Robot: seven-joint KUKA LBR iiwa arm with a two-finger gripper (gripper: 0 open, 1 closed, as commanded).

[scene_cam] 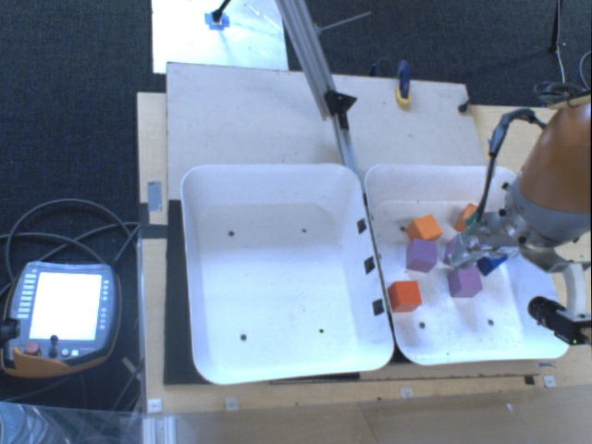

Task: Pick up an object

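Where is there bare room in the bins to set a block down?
The left bin has a bare floor wall to wall. In the right bin, only the near strip in front of the orange cube is free; the middle is crowded with cubes around the gripper.

- No text, label, brand, number or sign could be read anywhere.
- The handheld control pendant [57, 318] left of the worktop [250, 109] showed a bright, washed-out screen with nothing legible on it.
- Small tags on the worktop's edge were too small to make out.
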